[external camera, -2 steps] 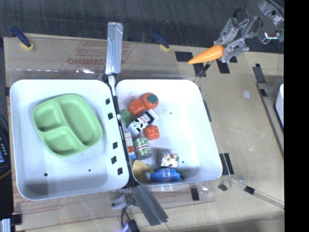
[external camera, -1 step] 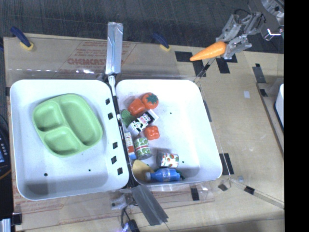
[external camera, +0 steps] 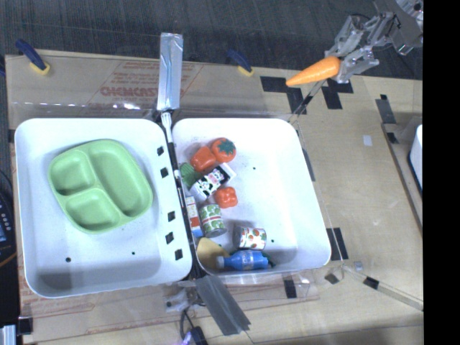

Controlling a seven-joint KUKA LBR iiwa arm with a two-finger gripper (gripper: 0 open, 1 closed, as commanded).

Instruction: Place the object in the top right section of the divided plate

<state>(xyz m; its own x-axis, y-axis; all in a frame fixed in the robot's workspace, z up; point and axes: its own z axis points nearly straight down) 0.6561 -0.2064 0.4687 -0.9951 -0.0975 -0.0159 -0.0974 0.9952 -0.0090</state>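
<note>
Nearest the camera, along the near wall of the right bin (external camera: pixel 316 228), lie a blue bottle (external camera: pixel 244 261) and a small can (external camera: pixel 251 238); none of that is my concern now. What I carry is the carrot (external camera: pixel 314 72), held by its thick end between the fingers of my gripper (external camera: pixel 345 62), which are clamped on it; its tip sticks out to the left, over the bench beyond the right bin's far right corner. It has to reach the divided plate (external camera: pixel 100 184) in the left bin (external camera: pixel 86 272), well apart from here, on the far side of the toy clutter, tomato (external camera: pixel 213 154) included. As I judge it, the grip is the risk; I hold the carrot at one end, so it could swing or slip during the long crossing and fall short; and its length could straddle a divider, landing in the wrong section.
</note>
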